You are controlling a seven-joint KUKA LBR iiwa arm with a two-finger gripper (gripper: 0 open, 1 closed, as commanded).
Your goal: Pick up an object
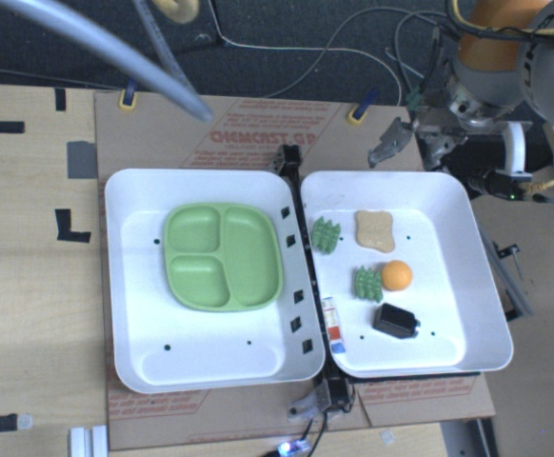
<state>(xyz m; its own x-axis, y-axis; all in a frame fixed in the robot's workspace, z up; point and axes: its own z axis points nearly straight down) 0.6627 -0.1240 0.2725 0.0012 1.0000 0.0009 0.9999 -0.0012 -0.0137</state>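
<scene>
Two shallow white bins sit side by side on the bench. The right bin (448,219) holds the loose things that could be picked. A black block (395,322) lies toward the near side, its long axis running left to right with a slight tilt, the right end a little nearer the viewer. An orange ball (397,276) sits just above it, touching or nearly touching a small green piece (368,283) on its left, which stands with its long axis running up and down the view. A second green piece (326,235) lies near the bin's left wall, also longer up and down. A tan, bread-like slice (375,231) lies flat toward the far side, roughly square, with no clear pointing direction. A thin white tube with red and blue markings (331,325) lies along the left wall, its long axis running near to far.

The left bin (129,255) carries a green divided tray (224,256), lying flat.

The arm comes in from the upper right — its orange band above the wrist — and the hand (420,141) hangs beyond the far rim of the right bin, well apart from everything inside it. Metal parts splay out at its tip, but whether the hand is wide or narrow I cannot tell; nothing shows between them.
</scene>
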